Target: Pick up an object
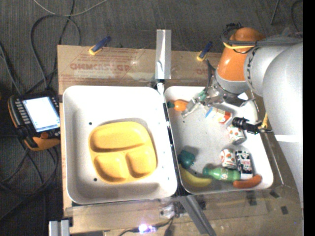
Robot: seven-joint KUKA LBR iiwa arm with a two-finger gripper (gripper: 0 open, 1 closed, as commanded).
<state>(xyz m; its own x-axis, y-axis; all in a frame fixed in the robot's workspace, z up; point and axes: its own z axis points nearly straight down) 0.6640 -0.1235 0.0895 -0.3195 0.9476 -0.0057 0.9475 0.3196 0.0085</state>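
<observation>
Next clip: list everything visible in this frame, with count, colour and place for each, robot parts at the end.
White bins: 2, white, side by side on the bench.
Divided tray: 1, yellow, lying in the left bin.
Orange item: 1, orange, right bin's far left corner, next to the tool.
Teal item: 1, teal, right bin's near left area.
Banana: 1, yellow, right bin's near edge.
Green bottle: 1, green, lying beside the banana.
Red item: 1, red-orange, right bin's near right corner.
Small printed packages: several, white, red and black, right side of the right bin; exact count unclear.
Handheld screen: 1, black and orange, left of the bins.
Clamps: 2, blue and yellow, on the board's far edge.
Arm: 1, grey with orange band, from the right.
Tool: 1, metallic, over the right bin's far end.
</observation>
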